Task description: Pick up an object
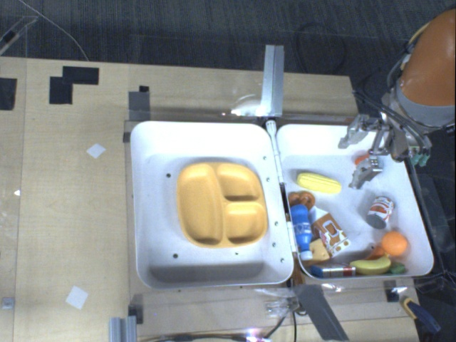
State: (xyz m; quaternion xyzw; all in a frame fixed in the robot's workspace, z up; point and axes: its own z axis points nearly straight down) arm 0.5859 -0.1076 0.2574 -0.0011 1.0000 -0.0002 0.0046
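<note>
Hovering over the right bin [420, 212], the gripper [363, 155] is seen with its fingers apart and nothing between them.

A yellow corn cob [318, 183] is placed just below and left of the gripper, a small can [380, 211] lower right. A yellow tray [221, 204] is kept in the left bin [153, 191].

You are looking at a yellow divided tray [219, 204] lying in the left bin [149, 191]; black patches [71, 82] are marking the wooden bench [64, 212].
</note>
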